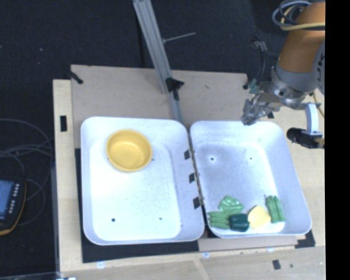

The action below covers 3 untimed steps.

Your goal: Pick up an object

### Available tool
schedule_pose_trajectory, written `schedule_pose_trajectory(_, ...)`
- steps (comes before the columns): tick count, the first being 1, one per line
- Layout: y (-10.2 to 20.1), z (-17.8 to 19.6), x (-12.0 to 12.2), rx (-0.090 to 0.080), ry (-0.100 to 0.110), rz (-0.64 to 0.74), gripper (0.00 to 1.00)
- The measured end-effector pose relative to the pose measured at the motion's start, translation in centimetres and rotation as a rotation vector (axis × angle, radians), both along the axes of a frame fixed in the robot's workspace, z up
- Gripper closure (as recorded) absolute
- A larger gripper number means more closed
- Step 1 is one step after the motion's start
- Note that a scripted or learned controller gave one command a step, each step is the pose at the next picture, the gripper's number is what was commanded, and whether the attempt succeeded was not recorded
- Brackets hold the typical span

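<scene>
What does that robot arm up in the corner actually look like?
The arm is a thick, rounded tube with an orange band above a grey wrist. Looped cables sit at its top. It narrows to a small grey metal gripper, with thin dark wires beside the wrist.

1. This looks like a robotics lab or test cell, not a home.
2. A plain pale wooden surface (219, 90) carries two shallow white bins (93, 180) side by side on a black mat.
3. An industrial arm (298, 52), grey and orange with exposed cabling, reaches in.
4. A metal mounting rail (155, 44) rises behind the bins.
5. A handheld control pendant (10, 205) with loose cables lies on the dark floor.
</scene>
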<state>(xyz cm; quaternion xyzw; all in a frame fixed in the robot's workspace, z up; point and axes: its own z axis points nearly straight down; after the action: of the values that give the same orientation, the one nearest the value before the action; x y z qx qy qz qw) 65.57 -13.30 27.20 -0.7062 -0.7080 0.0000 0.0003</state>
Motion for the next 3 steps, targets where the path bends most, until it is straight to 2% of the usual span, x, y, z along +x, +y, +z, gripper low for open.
schedule_pose_trajectory(1, 6.0, -0.7, -1.1, 0.0, -0.001, 0.001, 1.0)
schedule_pose_trajectory(2, 11.8, -1.0, -0.8, 0.001, -0.001, 0.001, 1.0)
schedule_pose_trajectory(3, 17.1, -2.2, -2.6, 0.0, 0.0, 0.001, 1.0)
